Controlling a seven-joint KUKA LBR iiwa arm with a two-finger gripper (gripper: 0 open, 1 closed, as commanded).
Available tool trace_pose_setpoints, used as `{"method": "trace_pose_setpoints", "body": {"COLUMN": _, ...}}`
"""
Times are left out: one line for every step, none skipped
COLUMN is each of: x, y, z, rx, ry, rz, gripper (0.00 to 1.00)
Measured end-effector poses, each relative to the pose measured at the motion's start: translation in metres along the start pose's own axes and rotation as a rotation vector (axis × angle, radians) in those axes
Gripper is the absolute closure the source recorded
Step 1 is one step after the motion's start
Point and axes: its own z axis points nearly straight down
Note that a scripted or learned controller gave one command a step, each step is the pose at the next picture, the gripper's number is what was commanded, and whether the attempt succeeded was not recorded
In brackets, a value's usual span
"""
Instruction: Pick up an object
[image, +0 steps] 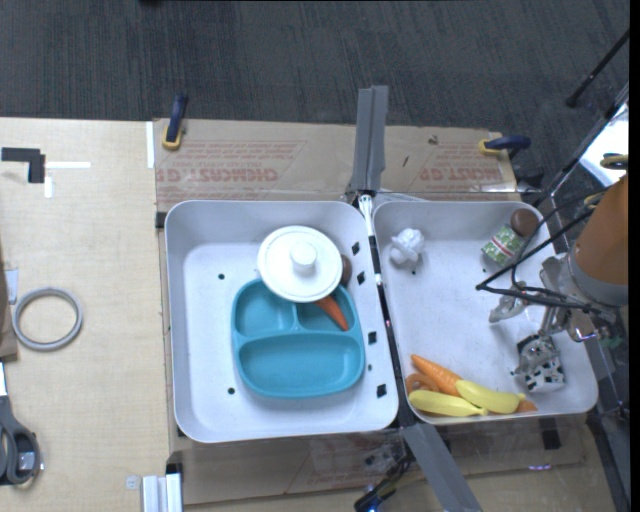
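Worktop (80, 230): pale wood-grain sheet, occupies left and centre of frame. Dark carpeted floor (250, 50) runs across the top of frame. Flattened brown cardboard (260, 160) w/ reversed red print lies under the bins' upper edges, held by two blue-and-yellow clamps, upper left (176, 122) and upper right (505, 145). Grey tape roll (44, 318) lies flat at far left; scissors (18, 452) at lower-left corner. Black L-shaped mark (26, 160) w/ white tape strip at upper left.

Left bin (190, 320), centre frame: teal divided tray (295, 350); white round lid w/ knob (300, 264) overlaps the tray's upper edge; orange carrot piece (335, 312) in the tray's upper-right section, just beside the lid.

Right bin (450, 310), centre-right: small white crumpled item (405, 248) near upper-left corner; green-labelled can (502, 245) and brown round item (525, 220) at upper right; orange carrot (440, 372) and yellow banana (470, 400) touching along the bottom wall; black-and-white spotted item (542, 372) at lower right.

Arm enters at right edge, orange band visible. End effector (535, 325) sits over the right bin's right side, just above the spotted item; black cables cross in front. Finger state: cannot tell, cluttered and too small. No item seen between fingers.
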Motion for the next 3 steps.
{"method": "trace_pose_setpoints", "body": {"x": 0.002, "y": 0.067, "z": 0.001, "rx": 0.0, "ry": 0.004, "rz": 0.08, "gripper": 0.0}}
{"method": "trace_pose_setpoints", "body": {"x": -0.122, "y": -0.007, "z": 0.0, "rx": 0.002, "ry": -0.001, "rz": 0.133, "gripper": 0.0}}
{"method": "trace_pose_setpoints", "body": {"x": -0.05, "y": 0.008, "z": 0.0, "rx": 0.001, "ry": 0.002, "rz": 0.158, "gripper": 0.0}}
